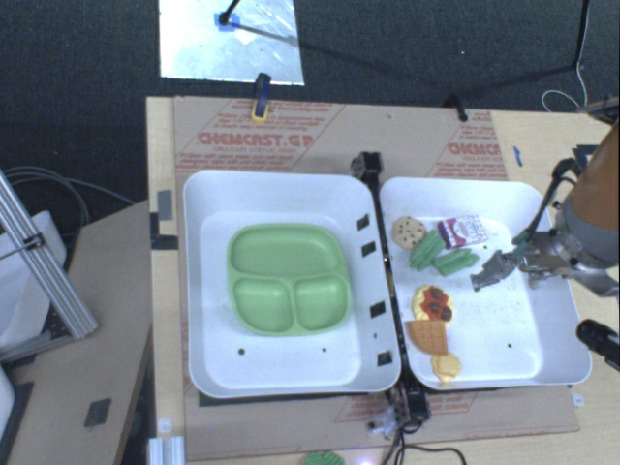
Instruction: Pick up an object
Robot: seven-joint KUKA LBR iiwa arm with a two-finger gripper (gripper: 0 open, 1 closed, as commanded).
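Robotics lab (bench (320,124), taped bins (281,366))

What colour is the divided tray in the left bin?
Light green tray, seen in the camera view.

Pale green three-compartment plastic tray (288,277) sits in the left shallow white bin (208,211), well left of the gripper (487,274). Small yellow clamp (261,107) and shiny foil sheet (232,27) sit farther up-left.
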